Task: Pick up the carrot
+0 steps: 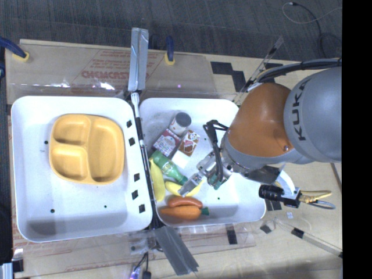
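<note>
The carrot (181, 213), orange with a small green stalk end pointing right, lies along the front wall of the right bin (249, 209). A reddish sausage-shaped piece (185, 202) rests right against its far side. My gripper (203, 182) hangs just above and behind the carrot, over a yellow banana. Its two fingers stand apart: the silver finger (190, 186) points down-left toward the carrot, the teal-tipped one (216, 182) sits to the right. Nothing is between them. The grey and orange arm covers the bin's right half.
Around the gripper lie a banana (156, 179), a green bottle (167, 167), two small cartons (167, 144) and a grey can (182, 120). The left bin (29, 214) holds a yellow divided plate (87, 148). A metal divider (138, 156) separates the bins.
</note>
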Available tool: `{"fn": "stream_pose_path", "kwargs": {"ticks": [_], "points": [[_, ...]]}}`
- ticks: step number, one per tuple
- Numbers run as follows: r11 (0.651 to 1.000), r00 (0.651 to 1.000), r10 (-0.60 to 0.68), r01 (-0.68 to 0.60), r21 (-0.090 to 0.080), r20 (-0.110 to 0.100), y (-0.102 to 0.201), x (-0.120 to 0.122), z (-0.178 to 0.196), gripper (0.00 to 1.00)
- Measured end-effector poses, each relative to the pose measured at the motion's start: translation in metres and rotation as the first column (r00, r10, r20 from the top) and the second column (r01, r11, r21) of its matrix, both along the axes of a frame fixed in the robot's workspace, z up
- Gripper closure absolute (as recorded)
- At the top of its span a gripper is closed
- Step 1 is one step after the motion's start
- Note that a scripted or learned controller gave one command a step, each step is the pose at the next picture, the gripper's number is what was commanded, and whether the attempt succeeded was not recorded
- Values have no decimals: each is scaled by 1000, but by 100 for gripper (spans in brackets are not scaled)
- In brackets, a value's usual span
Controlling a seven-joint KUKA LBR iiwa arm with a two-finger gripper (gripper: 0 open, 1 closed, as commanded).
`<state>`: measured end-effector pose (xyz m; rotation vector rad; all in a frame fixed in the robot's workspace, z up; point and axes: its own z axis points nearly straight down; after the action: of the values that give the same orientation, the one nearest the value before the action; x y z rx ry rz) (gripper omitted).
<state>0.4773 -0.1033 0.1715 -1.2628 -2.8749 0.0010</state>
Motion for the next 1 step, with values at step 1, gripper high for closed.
{"fn": "stream_pose_path", "kwargs": {"ticks": [1], "points": [[891, 891, 453, -453, -5, 6, -43, 1, 47, 0]]}}
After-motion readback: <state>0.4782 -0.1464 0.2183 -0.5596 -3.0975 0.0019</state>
